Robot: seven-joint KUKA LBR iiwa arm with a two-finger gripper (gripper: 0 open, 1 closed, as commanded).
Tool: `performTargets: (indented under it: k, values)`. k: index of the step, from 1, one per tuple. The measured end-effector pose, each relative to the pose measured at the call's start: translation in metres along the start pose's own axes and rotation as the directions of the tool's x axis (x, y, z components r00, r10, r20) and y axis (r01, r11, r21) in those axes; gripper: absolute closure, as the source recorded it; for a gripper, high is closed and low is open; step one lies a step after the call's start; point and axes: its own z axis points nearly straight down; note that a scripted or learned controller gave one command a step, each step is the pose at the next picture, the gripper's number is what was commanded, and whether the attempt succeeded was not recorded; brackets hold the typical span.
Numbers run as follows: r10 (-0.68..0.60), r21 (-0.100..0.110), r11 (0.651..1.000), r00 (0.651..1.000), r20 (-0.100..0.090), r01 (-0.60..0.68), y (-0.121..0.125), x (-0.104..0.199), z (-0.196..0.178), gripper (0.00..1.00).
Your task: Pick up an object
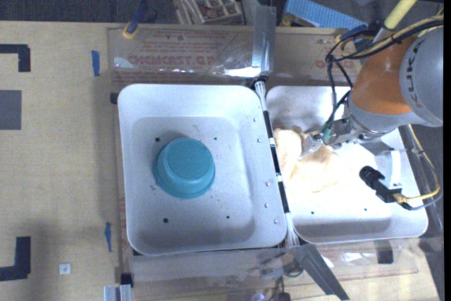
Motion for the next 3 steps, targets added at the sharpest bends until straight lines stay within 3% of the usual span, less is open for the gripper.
performTargets:
  k: [1,2,3]
  values:
    - [0.004,-0.004,1.000,1.000,0.002,-0.004,0.000,-0.002,-0.010,1.00]
    - [-0.164,0.010,0.986,0.987,-0.003,0.164,0.004,0.046,-0.085,1.00]
    - [-0.163,0.010,0.987,0.987,-0.003,0.163,0.004,0.046,-0.085,0.00]
